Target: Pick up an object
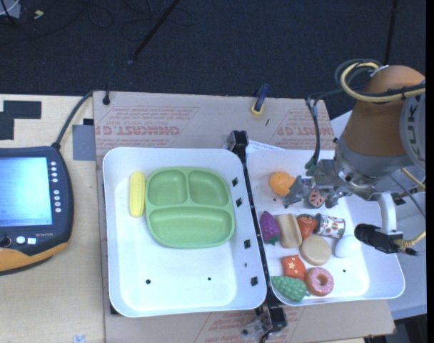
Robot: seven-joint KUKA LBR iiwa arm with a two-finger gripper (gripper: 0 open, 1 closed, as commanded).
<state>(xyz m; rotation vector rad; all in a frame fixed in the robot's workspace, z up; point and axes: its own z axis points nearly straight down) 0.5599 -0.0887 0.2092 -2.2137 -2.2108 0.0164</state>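
Gripper (300,191) hangs low over the right bin (388,281), just beside the orange fruit (280,183) — which lies immediately to the camera's left of it. I can't tell its state; nothing visibly held — the toy-food cluster (303,252) sits nearer the camera.

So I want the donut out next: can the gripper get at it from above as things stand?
Probably yes. The pink donut lies uncovered at the right bin's front, though the green toy touches its side. The gripper hovers further back.

The arm (388,120) overlaps the right bin's (360,281) far corner; the tool's (303,190) grip is unclear.
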